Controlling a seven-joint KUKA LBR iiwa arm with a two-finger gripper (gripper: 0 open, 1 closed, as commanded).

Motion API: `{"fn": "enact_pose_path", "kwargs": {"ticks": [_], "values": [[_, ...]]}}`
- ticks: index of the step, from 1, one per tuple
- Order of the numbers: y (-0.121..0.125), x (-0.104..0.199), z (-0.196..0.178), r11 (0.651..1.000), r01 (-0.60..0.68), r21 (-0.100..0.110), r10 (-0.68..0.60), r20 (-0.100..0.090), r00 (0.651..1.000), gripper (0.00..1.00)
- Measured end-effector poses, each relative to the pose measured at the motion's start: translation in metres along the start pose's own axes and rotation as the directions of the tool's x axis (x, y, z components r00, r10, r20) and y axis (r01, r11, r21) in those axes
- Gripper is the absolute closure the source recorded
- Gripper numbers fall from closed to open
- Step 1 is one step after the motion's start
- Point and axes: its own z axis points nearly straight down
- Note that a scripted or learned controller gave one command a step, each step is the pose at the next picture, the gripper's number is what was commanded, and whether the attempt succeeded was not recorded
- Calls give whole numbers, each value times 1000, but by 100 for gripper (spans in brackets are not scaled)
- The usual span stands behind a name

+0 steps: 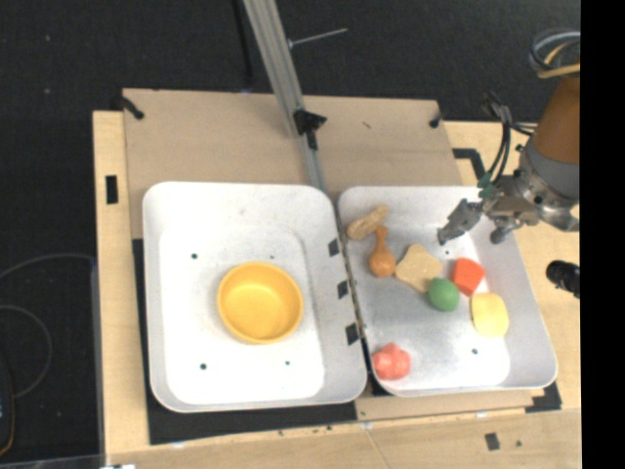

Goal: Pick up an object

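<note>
My gripper [476,233] hangs over the far right part of the right bin [430,379], and its fingers stand open with nothing between them. Just below it lie a red-orange piece [468,275] and a green ball [443,295]. A tan bread-like slice [418,267] lies to the gripper's lower left. An orange drumstick shape [381,257] and a tan peanut shape [368,224] sit near the bin's left wall. A yellow block [489,314] rests at the right, and a pink-red fruit [392,362] lies at the front left corner.
The left bin [176,213] holds a yellow bowl [259,302]. A metal pole [278,57] rises slanting from the back, between the bins. The arm with its orange band [559,125] and cables comes in at the right edge.
</note>
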Motion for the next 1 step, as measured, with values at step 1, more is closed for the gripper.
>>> {"fn": "enact_pose_path", "kwargs": {"ticks": [1], "values": [[0, 0, 0, 1000, -1, 0, 1, 0, 1000, 0]]}}
